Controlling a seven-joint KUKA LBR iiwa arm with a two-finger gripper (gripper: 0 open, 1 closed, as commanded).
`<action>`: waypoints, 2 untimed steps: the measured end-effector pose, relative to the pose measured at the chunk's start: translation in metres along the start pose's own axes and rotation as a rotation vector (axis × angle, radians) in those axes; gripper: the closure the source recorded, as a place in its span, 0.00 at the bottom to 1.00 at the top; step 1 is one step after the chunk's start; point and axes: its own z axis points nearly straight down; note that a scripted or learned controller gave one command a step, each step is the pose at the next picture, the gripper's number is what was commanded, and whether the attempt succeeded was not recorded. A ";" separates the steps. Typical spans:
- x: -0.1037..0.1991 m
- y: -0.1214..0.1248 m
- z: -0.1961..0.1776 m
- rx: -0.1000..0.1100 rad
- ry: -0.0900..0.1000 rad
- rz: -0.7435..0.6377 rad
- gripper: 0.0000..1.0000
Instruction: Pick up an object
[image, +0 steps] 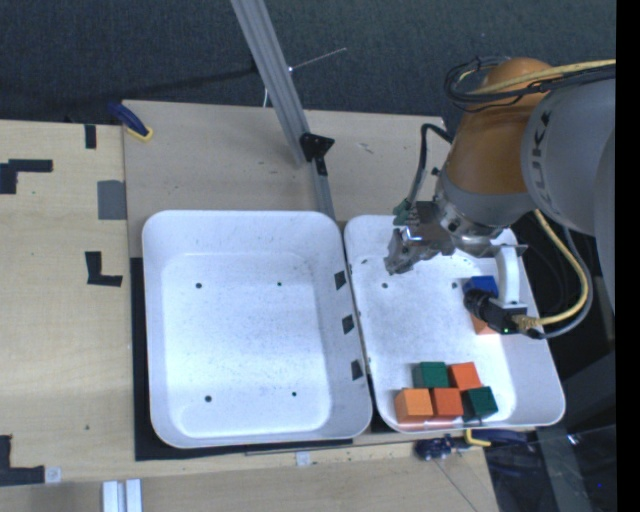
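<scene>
My gripper (400, 256) hangs over the far part of the right bin (400, 330), above its bare white floor. Nothing shows between its fingers, and the view does not reveal how they stand. A cluster of blocks lies at the near end of that bin: an orange block (413, 403), a green block (432, 374), another orange one (465, 376), and a dark green block (481, 402). The blocks lie well toward the front from the gripper.
The left bin (170, 300) sits beside the right one. A slanted metal pole (282, 85) crosses the bench behind the bins. The arm's orange band (495, 130) and a blue fitting with cables (482, 290) hang over the right bin's right side.
</scene>
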 end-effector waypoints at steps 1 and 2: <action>0.060 0.004 0.010 0.001 0.000 0.000 1.00; 0.113 -0.002 0.023 0.002 0.000 0.001 1.00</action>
